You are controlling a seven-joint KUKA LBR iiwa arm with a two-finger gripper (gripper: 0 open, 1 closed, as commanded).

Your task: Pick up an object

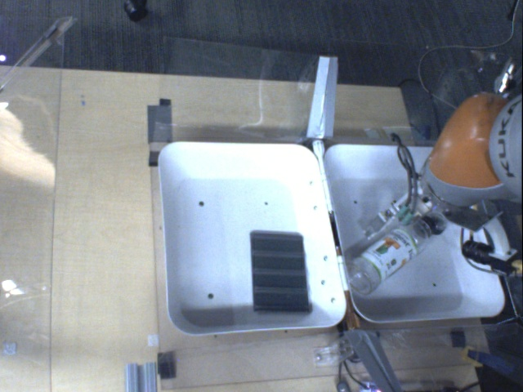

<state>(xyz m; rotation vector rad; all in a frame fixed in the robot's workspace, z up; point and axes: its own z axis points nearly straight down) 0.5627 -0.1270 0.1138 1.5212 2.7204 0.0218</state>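
Wooden bench [98, 243] w/ two white bins: gripper [406, 212] low in right bin [482, 300] by the lying bottle [391, 253], presumably for a grab; can't tell if spread or pinching.

A clear plastic bottle [386, 256] with a white and green label lies on its side in the right bin, its base pointing toward eight o'clock.

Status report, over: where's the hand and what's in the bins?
Hand down in right bin, beside bottle. Clear bottle lying tilted, bottom near divider. Black ridged block flat in left bin, apart from the arm. Grasp unconfirmed.
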